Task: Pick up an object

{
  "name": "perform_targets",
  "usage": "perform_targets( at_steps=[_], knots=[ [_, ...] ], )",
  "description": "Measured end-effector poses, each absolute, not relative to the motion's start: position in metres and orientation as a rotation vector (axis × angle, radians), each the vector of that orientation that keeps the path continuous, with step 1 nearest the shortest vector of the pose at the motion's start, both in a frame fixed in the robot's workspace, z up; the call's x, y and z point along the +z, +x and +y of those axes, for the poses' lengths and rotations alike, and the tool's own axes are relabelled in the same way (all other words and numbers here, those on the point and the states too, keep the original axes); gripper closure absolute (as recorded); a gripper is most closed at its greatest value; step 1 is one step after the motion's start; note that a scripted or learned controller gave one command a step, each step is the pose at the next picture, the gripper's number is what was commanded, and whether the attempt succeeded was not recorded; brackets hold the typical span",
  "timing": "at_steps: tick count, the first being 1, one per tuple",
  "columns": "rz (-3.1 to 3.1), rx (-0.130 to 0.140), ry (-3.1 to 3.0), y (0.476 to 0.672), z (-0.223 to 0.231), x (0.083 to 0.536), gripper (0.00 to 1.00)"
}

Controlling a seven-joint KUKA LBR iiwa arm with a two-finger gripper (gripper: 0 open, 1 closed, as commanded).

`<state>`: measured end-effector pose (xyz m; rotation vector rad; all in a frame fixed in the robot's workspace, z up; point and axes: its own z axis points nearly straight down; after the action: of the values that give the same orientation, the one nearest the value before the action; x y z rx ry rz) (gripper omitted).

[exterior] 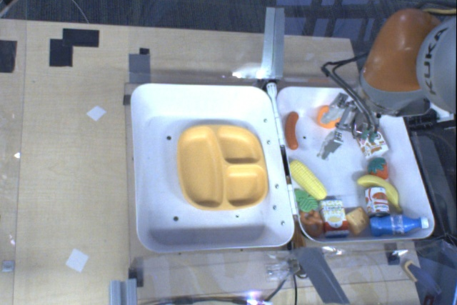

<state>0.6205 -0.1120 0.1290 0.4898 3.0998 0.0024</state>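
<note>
Blue bottle (pixel 397 226) lies front (right bin (pixel 418 153)); gripper (pixel 333 144) above bin floor

Your grey two-finger gripper (pixel 335 141) hangs over the back half of the right shallow white bin (pixel 421 186). Just behind it lies the orange round toy (pixel 327 116); to its left, the red toy sausage (pixel 291 131). Right of it sits the small white carton (pixel 373 143). Before it lie the yellow toy corn cob (pixel 308 179), the yellow toy banana (pixel 380 187) and, along the front wall, the blue plastic bottle (pixel 397 226). Well left, the yellow divided plastic tray (pixel 221 166) rests in the left shallow white bin (pixel 153 175).
</note>
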Motion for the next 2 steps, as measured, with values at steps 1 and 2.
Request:
perform_targets(
  at_steps=[1,2],
  knots=[
    [3.12,-0.002,0.247,0.617,-0.179,0.089,0.0],
    [3.05,0.001,0.709,0.595,-0.205,0.095,0.0]
  ],
)
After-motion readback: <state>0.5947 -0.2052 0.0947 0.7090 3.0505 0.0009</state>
